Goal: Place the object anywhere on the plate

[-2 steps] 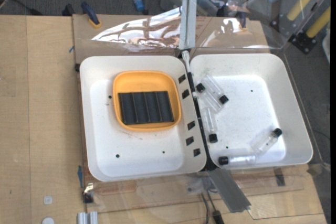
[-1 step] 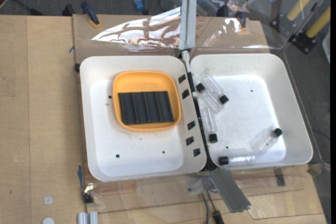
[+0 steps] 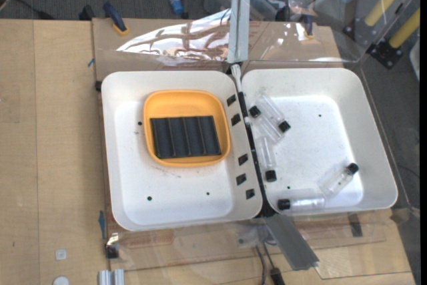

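Plate point(image 3: 181, 98), orange and rounded-square, is seen lying in the left white bin point(image 3: 127, 200), towards its far half. The black ridged object point(image 3: 185, 137) is found resting flat on the plate, inside its rim. Its long axis is laid across the view, left to right, with a very slight tilt; its four ridges are run crosswise, from the near edge to the far edge. In the right white bin point(image 3: 373, 143), several clear tubes point(image 3: 268, 155) with black caps are scattered. Both bins are carried side by side on the wooden bench point(image 3: 47, 143).
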Available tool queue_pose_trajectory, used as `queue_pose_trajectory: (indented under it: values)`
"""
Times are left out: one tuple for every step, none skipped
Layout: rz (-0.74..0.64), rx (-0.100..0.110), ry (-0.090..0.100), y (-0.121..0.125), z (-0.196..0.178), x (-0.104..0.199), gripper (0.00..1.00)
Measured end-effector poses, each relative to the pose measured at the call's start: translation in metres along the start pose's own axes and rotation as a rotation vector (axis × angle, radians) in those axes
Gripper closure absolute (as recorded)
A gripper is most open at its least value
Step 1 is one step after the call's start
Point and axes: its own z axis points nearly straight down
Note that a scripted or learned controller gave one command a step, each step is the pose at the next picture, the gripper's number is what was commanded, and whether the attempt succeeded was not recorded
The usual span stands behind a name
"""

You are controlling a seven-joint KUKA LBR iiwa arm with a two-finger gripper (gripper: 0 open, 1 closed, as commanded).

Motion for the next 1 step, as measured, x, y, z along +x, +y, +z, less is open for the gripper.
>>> queue_pose_trajectory:
  values:
    - [-0.001, 0.000, 0.000, -0.0002, 0.0000, 0.0000, 1.00]
